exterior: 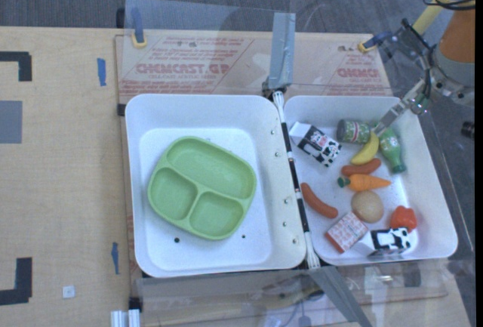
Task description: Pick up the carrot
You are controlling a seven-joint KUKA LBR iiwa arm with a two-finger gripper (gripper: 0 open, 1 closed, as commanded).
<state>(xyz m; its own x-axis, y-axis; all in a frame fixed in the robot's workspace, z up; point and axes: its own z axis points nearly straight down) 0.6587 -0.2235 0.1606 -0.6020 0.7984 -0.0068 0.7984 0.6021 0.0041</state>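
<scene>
Crowded: carrot (367, 183) touching sausage (361, 168), just below banana (367, 149); could snag neighbours. Gripper (395, 115) finger state: cannot tell.

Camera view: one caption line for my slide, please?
Gripper poised above right bin, carrot lying among toy foods.

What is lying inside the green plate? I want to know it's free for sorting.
The green plate in the left bin shows bare bottoms in all three compartments. Whatever is beneath the plate is covered. The carrot lies in the right bin.
</scene>
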